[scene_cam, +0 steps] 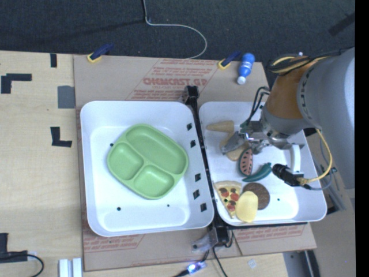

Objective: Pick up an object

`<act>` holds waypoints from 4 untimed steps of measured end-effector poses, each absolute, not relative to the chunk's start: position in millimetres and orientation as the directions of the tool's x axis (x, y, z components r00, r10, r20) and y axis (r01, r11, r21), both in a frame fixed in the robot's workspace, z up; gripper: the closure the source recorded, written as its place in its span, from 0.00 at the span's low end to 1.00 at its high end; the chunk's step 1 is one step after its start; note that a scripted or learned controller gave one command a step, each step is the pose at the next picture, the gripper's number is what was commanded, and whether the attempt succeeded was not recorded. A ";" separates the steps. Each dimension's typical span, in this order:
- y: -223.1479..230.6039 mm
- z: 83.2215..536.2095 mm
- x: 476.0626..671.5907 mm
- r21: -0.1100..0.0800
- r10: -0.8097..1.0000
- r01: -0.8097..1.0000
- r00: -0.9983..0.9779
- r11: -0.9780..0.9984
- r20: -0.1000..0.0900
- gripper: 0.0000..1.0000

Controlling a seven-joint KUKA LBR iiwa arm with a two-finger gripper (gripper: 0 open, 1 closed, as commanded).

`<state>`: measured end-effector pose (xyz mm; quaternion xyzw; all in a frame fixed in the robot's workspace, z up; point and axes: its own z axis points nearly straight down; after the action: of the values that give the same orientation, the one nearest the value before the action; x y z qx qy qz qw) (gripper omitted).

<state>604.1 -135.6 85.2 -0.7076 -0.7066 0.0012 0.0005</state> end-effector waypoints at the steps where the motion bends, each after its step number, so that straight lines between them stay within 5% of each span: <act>1: -183.5 85.8 551.7 0.001 1.000 1.000 0.004 -0.004 -0.002 0.00; 2: -181.5 95.5 553.6 0.002 1.000 1.000 0.000 0.000 -0.003 1.00; 3: -111.1 111.6 571.1 0.000 1.000 1.000 -0.008 0.008 0.002 1.00; 4: -51.5 201.9 597.4 0.009 1.000 1.000 -0.009 0.009 0.002 1.00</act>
<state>597.4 -51.5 201.9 -0.7039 -0.7103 -0.0038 -0.0025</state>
